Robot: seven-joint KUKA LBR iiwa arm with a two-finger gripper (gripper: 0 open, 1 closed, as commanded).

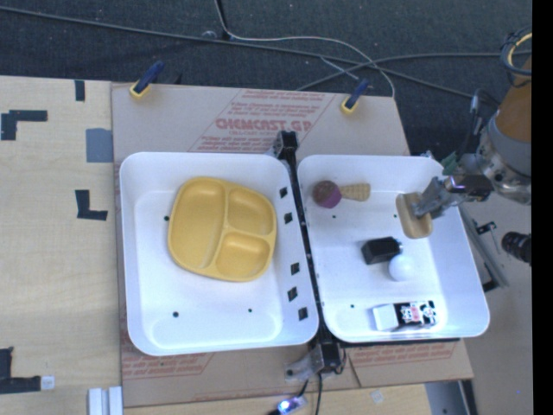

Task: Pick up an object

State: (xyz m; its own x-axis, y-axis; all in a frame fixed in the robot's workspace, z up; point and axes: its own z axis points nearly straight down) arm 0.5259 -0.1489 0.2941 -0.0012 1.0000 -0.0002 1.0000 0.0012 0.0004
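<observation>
Hovering at the right bin's (473, 305) 2 o'clock edge, jaws (425, 206) touching a tan block (416, 219).
Whether they grip it, I cannot tell; seat the block squarely between them before lifting.

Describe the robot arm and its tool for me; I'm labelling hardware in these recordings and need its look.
The grey metal arm enters from the right edge, with a rounded orange band above the wrist. Thin dark cables run along its side near the wrist. The tool is a small grey-and-black metal assembly with a touch of green at its mount, ending in slim grey fingers.
</observation>
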